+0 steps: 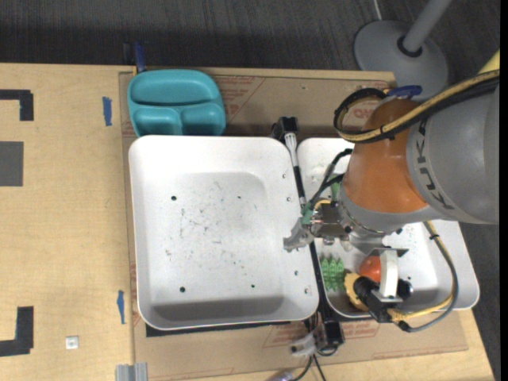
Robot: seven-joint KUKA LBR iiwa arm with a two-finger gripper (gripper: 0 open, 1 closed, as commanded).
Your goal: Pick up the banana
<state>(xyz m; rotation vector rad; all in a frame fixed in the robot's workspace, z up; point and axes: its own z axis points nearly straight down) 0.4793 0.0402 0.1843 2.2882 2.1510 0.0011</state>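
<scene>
My gripper (298, 236) hangs low over the divide between the two bins, at the left edge of the right bin (456, 280). The orange-banded wrist covers most of that bin. A small yellow patch (348, 291) at the right bin's front, just under the wrist, may be part of the banana; most of it is hidden. It lies to the right of and nearer than the gripper, and apart from it. I see nothing held in the gripper.
A green toy (332, 271) and a red-orange object (369, 266) lie in the right bin beside the yellow patch. The left bin (159, 236) shows a bare white floor. A teal divided tray (176, 101) stands behind the left bin.
</scene>
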